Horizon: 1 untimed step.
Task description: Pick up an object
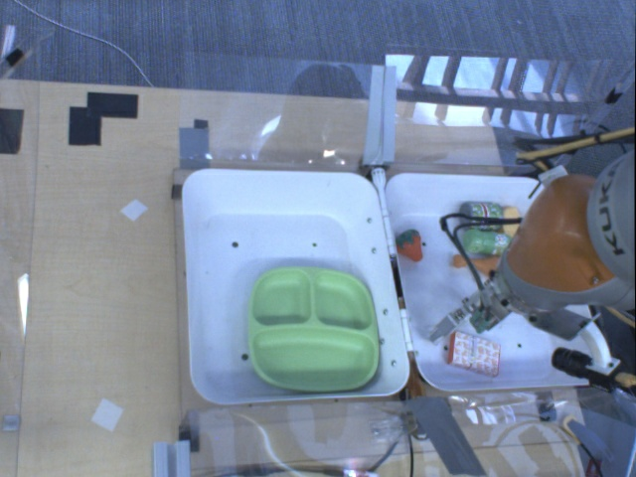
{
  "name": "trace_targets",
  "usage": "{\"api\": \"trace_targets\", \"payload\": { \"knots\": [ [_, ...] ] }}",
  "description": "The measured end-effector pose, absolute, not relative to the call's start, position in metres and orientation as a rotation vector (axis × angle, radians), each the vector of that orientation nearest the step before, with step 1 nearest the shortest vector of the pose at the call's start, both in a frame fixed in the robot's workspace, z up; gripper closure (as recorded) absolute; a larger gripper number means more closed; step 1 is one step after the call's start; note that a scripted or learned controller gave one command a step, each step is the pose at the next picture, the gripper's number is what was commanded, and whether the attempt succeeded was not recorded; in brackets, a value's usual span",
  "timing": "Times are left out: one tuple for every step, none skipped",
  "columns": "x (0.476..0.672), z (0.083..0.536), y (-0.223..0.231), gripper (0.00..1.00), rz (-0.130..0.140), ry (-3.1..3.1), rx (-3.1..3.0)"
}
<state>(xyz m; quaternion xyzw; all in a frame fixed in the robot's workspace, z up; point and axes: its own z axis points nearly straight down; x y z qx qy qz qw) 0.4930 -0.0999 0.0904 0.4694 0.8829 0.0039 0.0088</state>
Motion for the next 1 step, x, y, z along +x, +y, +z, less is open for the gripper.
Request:
{"api": "trace_targets", "payload": {
  "knots": [
    [0.4924, 0.0902, -0.09, 0.0, 0.014, 2.457, 1.932]
  ]
}}
